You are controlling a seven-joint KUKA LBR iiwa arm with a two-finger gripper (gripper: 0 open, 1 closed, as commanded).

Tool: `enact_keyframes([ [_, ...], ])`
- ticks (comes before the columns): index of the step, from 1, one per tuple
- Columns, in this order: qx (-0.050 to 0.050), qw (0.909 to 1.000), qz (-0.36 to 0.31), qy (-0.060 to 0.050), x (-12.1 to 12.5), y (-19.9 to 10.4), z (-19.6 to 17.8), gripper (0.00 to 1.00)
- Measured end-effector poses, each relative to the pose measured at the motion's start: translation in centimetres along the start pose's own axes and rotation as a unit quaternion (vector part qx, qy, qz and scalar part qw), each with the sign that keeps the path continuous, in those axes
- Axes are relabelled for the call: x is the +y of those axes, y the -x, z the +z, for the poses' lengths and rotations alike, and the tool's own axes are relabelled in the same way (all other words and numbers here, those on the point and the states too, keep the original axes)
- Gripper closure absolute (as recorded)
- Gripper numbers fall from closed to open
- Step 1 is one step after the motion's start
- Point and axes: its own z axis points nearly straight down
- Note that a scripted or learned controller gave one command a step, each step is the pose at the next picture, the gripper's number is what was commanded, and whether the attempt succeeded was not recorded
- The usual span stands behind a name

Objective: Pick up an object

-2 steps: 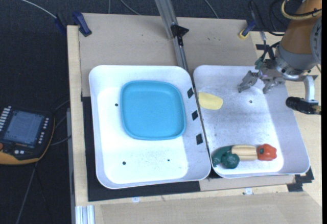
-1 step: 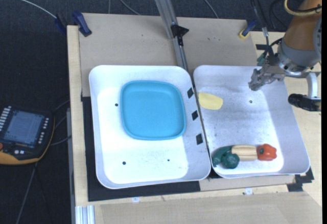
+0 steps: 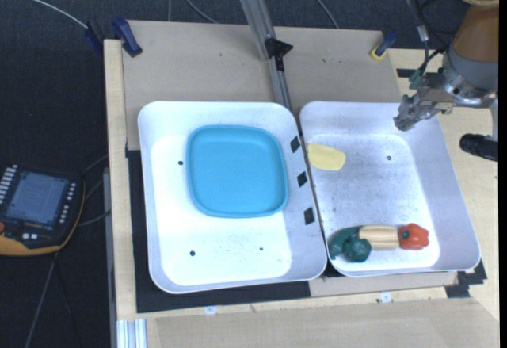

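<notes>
1. Pale yellow flat piece [image 3: 325, 157] at right bin's [image 3: 451, 180] left wall: wall could block a finger.
2. Green, tan and red toy cluster [image 3: 379, 240] at near edge: crowded, may slip.
3. Gripper [image 3: 405, 120] over far-right corner, holding nothing; finger spread unclear.

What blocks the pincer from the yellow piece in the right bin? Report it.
Nothing visible. The pincer hovers at the right white bin's far corner; bare floor lies between it and the flat yellow piece by the left wall.

2 bins [image 3: 158, 180], 1 blue plate [image 3: 236, 170], 4 objects [image 3: 379, 239]
</notes>
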Motion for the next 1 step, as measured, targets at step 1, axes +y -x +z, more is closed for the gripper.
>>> enact_keyframes([
  [1, 0.0, 1.0, 0.0, -0.001, 0.08, 0.01, -2.71, 1.0],
])
